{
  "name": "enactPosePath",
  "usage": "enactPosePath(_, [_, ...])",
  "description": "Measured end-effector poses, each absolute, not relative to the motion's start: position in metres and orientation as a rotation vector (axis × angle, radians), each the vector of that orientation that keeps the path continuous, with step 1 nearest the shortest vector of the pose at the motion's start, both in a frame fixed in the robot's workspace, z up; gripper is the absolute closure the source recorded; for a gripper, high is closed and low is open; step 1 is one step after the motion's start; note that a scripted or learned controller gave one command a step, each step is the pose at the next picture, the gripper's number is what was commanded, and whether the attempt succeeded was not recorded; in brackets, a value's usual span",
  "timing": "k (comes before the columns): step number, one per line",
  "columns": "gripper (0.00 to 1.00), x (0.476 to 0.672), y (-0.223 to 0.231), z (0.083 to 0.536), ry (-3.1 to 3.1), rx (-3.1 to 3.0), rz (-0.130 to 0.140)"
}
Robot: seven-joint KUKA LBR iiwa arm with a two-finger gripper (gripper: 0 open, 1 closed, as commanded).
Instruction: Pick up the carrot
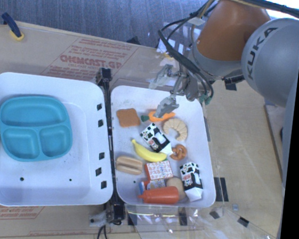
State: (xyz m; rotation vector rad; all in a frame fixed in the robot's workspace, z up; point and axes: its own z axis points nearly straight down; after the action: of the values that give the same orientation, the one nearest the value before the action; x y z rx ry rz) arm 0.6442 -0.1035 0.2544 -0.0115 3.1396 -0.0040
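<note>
Gripper (166,109) stood over the carrot (157,115) near the right bin's (204,149) far edge, beside the croissant (176,127); finger state could not be told. A sound grasp would straddle the carrot, clear of the croissant

carrot (155,115) crowded by croissant (176,128), toast (128,117)
</note>
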Motion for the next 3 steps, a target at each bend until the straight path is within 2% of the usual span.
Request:
enactPosePath(1, [0.00, 0.653, -0.126, 0.112, 3.151, 0.075, 0.003])
enactPosePath(2, [0.00, 0.619, -0.160, 0.092, 3.139, 0.122, -0.001])
enactPosePath(3, [1.00, 0.622, -0.158, 0.105, 3.136, 0.110, 0.000])
